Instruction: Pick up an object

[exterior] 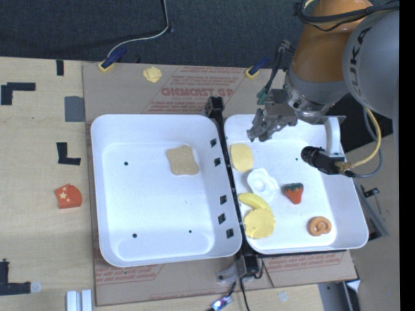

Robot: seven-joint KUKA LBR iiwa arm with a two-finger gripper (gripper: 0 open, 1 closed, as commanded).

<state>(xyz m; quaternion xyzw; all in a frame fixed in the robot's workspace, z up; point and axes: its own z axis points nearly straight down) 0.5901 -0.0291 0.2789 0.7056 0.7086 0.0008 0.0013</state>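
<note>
My gripper (260, 132) hangs over the back left part of the right bin (343, 229), a little above and behind a pale yellow round piece (242, 157). Nothing shows between its fingers. In front of that piece lie a white fried egg (261, 184), a yellow banana (254, 201) and a yellow disc (259, 223). A strawberry (294, 192) and a small brown pretzel-like ring (319, 226) sit further right. The left bin (117, 238) holds a tan slice of bread (182, 160).
A black divider (222, 167) with clips runs between the two bins. A black cylinder (318, 159) on a cable hangs over the right bin's right side. Outside the bins lie a red piece (69, 196) at the left and a yellow scrap (152, 74) at the back.
</note>
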